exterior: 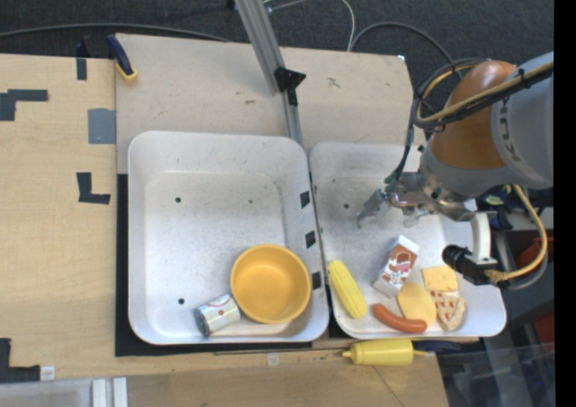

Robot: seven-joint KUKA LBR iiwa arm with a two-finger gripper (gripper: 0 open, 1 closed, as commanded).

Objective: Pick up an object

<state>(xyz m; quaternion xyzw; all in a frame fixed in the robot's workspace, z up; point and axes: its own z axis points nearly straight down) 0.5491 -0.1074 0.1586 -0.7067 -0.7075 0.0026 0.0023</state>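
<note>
One gripper (371, 210) hung over right bin (346, 171), centre-right of frame, fingers spread, grasping nothing; milk carton (397, 267) lay nearby.

We're looking at a robotics lab w/ a test setup: plywood desk (54, 243) w/ tape marks at left, two white bins (144, 216), loose cables (378, 31) at top, metal pole (256, 18), toy food (432, 293) lower right.

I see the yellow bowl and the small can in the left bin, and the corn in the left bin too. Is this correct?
Not quite. The yellow bowl and the small can are in the left bin, but the camera view shows the corn in the right bin.
</note>
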